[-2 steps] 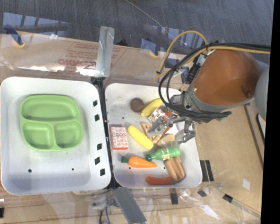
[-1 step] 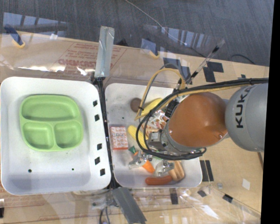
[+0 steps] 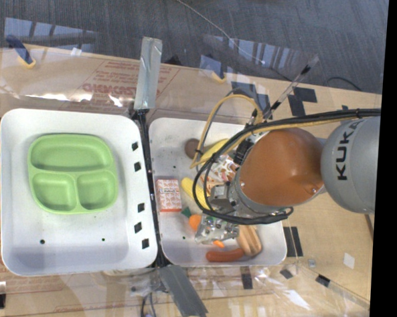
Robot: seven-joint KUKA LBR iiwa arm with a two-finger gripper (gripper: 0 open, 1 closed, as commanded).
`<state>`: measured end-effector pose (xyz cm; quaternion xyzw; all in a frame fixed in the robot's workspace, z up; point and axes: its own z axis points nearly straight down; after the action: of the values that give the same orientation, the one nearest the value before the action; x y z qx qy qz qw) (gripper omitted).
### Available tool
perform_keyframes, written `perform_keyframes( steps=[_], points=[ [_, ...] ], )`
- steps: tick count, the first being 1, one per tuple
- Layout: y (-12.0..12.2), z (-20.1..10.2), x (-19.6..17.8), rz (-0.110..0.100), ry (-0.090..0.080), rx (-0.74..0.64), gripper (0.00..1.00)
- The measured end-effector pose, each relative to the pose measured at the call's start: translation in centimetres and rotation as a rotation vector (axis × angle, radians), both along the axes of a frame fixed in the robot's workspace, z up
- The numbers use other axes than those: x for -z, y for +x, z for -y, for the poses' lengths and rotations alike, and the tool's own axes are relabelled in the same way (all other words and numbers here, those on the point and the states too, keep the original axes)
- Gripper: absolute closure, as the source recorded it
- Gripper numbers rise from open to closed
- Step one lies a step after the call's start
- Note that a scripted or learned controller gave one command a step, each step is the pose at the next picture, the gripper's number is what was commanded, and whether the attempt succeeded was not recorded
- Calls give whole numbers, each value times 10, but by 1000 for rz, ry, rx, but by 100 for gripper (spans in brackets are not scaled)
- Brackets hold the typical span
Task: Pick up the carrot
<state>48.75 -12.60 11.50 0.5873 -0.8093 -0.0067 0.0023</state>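
The carrot (image 3: 194,222) shows as a small orange piece in the right-hand bin (image 3: 160,152), low in that bin and left of its middle. It lies just below a small red-and-white packet (image 3: 169,193) and at the left edge of the arm's wrist, which hides part of it, so its full shape and pose cannot be told.

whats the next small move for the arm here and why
Probably a short descent with a slight shift toward the left bin. The gripper sits low in the right bin, and the carrot lies just beside it at its left edge, among other items, not visibly between the fingers.
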Motion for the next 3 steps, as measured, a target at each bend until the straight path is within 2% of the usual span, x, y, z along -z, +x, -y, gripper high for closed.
perform_keyframes(
  steps=[1,2,3],
  points=[
    [0,-58,-102,12,-8,174,100],
    [2,-7,-27,1,-4,-83,100],
    [-10,-44,-95,10,-7,16,100]
  ],
)
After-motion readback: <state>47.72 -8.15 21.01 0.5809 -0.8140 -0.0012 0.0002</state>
